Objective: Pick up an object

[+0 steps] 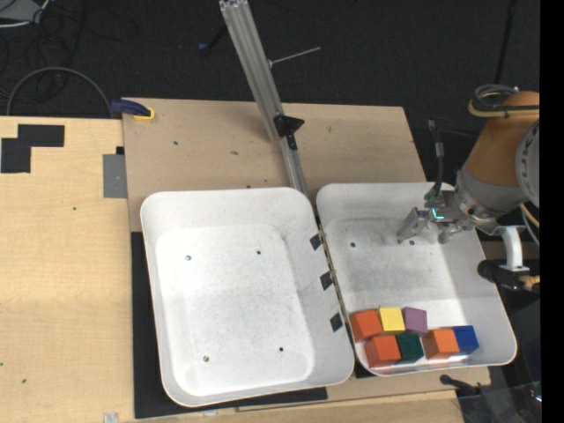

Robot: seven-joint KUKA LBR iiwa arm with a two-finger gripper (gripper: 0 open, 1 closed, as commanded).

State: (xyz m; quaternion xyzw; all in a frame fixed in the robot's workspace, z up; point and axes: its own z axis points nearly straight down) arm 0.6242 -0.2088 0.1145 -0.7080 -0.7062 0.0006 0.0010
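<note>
Overhead, fingers (429, 228) spread open above right bin (388, 263), nothing gripped, coloured blocks (412, 334) unlabelled, no readable writing

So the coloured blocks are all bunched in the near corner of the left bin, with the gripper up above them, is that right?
Not quite. The camera view shows the blocks bunched in the near corner of the right bin, not the left. The gripper is above them, farther back in that same bin.

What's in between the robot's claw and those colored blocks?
In the camera view, just bare white bin floor lies between the end effector and the blocks. The blocks sit bunched in the right bin's near corner.
</note>
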